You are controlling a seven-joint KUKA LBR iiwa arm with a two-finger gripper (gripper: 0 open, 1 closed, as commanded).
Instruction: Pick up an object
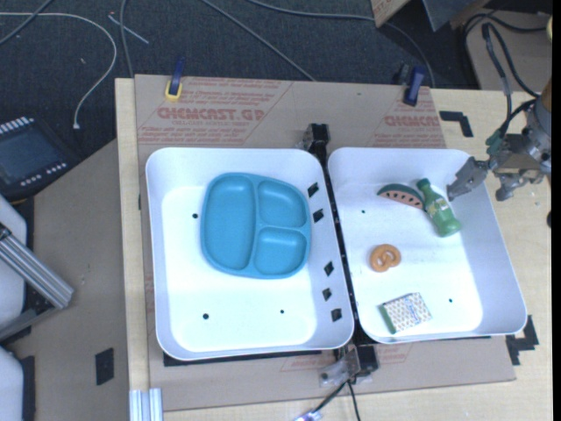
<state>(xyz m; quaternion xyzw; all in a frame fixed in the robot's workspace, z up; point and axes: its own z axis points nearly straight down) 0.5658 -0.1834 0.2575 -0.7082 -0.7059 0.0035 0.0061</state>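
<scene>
the gripper (485, 181) hangs at about three o'clock in the camera view, over the far right rim of the right bin (491, 261), its two fingers spread apart and released, with nothing between them. the left finger (465, 180) points down toward the bin's upper right corner, just beside a green bottle (438, 207) that lies tilted on the bin floor, apart from the finger. touching the bottle's upper end at its nine o'clock side is a watermelon slice toy (400, 195). toward six o'clock from those, near the bin's middle, sits a small orange pretzel-like ring (384, 258), and further down, close to the near wall, lies a patterned packet (406, 311). across the divider at nine o'clock, the left bin (175, 314) holds a blue divided plate (255, 225) with three compartments. both bins rest on a cardboard sheet (219, 103) clamped to the bench.
</scene>
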